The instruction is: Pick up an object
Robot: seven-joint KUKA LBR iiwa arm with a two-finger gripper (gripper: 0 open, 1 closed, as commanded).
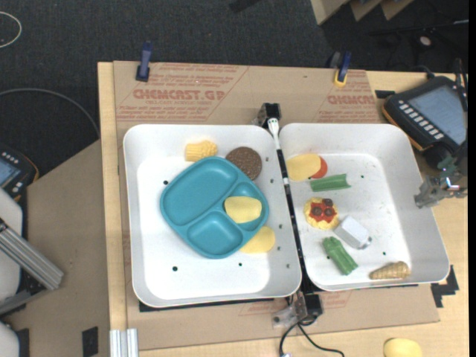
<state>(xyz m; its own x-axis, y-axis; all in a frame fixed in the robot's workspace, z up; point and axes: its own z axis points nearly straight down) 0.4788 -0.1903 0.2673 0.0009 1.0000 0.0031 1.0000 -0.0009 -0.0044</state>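
The left bin holds a teal divided plate with a pale yellow lump resting on it. A corn cob and a brown round patty lie by the plate's far edge, and a yellow wedge lies at its near right. In the right bin are a yellow and red piece, a green stick, a small topped tart, a white-grey block, a green pickle-like piece and a tan cone.
A small grey metal part sits just outside the right bin's right rim. A dark handheld pendant lies at the bench's back right. Blue and yellow clamps grip the board's far edge. A yellow ball lies at the bottom right.
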